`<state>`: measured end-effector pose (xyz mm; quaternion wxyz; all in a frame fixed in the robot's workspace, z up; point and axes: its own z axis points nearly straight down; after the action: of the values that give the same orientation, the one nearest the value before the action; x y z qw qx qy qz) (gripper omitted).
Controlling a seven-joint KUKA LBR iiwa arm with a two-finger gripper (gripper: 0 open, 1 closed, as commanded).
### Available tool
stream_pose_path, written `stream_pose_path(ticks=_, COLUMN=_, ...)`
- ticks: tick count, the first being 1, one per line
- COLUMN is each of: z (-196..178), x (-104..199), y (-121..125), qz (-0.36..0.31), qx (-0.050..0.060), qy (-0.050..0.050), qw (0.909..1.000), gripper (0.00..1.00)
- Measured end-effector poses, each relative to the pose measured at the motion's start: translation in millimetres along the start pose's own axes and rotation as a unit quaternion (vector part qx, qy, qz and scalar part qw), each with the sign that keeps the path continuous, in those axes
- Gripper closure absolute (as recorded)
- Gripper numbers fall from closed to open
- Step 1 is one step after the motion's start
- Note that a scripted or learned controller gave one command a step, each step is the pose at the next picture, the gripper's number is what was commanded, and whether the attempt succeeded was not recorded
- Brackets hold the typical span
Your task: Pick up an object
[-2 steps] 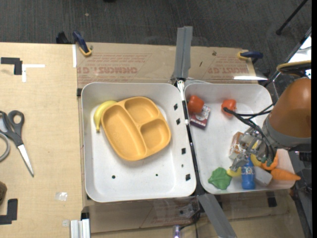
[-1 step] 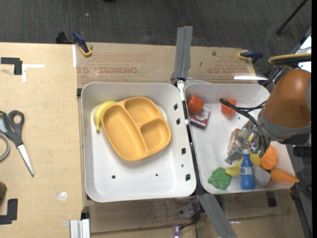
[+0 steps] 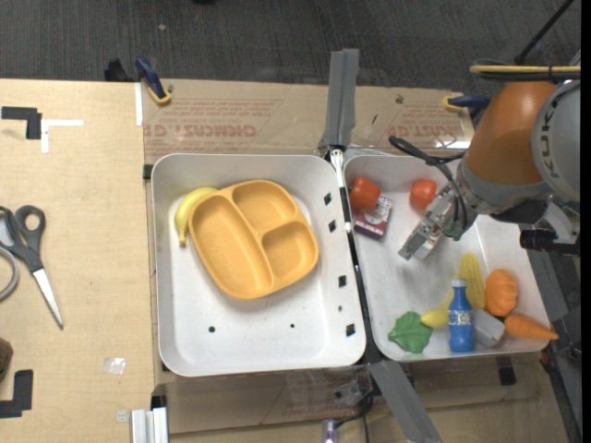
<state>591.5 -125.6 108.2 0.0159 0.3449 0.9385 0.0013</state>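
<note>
From the overhead camera we count two shallow white bins. The left bin (image 3: 175, 340) holds one orange three-compartment plastic plate (image 3: 251, 236) and one yellow banana (image 3: 189, 210) touching its far-left edge. In the right bin (image 3: 392, 293) we see two red tomatoes (image 3: 365, 192) (image 3: 423, 192), one blue bottle (image 3: 461, 319) and one orange carrot (image 3: 528, 327). The gripper (image 3: 417, 245) hovers over bare floor with nothing between its fingers; we cannot tell its opening.

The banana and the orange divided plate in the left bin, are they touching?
Touching. In the camera view the banana curves snugly along the plate's upper-left rim, with no white bin floor showing between them.
</note>
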Motion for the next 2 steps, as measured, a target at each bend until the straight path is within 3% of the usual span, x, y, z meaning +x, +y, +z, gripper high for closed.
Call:
stream_pose_path(ticks=1, z=11.4, x=-31.5, y=44.4, qz=0.067, qx=0.004, qy=0.008, qw=0.9977, gripper=0.0)
stream_pose_path(ticks=2, z=2.8, x=-31.5, y=44.3, qz=0.065, qx=0.005, qy=0.008, qw=0.9978, gripper=1.0)
